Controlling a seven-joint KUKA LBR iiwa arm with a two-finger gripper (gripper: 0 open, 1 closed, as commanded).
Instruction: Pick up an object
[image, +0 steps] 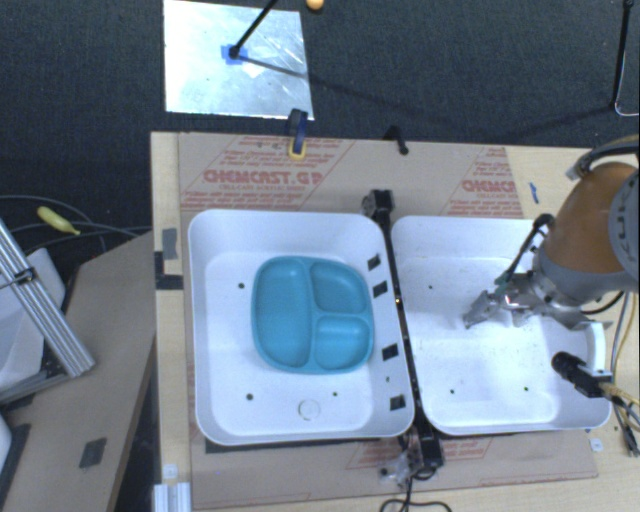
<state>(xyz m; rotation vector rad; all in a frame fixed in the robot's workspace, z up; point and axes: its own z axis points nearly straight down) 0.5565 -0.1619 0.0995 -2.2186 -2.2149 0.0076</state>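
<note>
Blue divided plate (312, 313) lies in left bin (215, 400); arm (590, 235) slants into right bin (440, 400), jaws' state unclear.

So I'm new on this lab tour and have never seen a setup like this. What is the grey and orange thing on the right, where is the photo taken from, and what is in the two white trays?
The photo comes from one fixed camera above the bench, looking down at a slant. The grey and orange thing is a robot arm reaching in from the right. At its tip is a two-finger gripper, the part meant to pinch and lift objects. It sits low over the right bin, and I can see nothing between its fingers; the picture is too small to show how they are set.

The two white trays are shallow bins side by side. The left bin holds a blue divided plate with three compartments, lying flat near its middle. Near that bin's front edge there is also a small pale round thing, too faint to identify. Both bins rest on a cardboard sheet.
</note>
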